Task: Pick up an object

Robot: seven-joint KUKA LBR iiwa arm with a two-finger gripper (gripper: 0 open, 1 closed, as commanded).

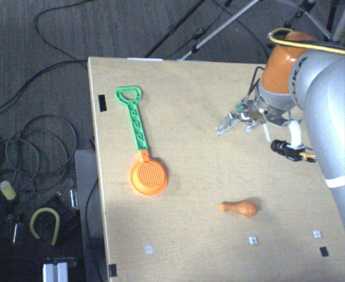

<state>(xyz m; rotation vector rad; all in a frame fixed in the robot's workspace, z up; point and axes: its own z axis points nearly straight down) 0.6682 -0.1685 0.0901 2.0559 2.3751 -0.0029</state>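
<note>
While jaws [234, 124] hover, strainer [142, 148] lies well apart.

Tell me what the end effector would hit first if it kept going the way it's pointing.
Probably the bare bench top. The end effector points left and down, and its line seems to pass between the green-handled strainer and the small orange piece; depth is unclear.

Arm [313, 93] reaching from right; claw [226, 126] open, holding nothing.

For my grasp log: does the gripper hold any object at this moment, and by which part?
Nothing is held. The gripper is open above bare board, apart from the green-handled strainer and the orange piece.
</note>
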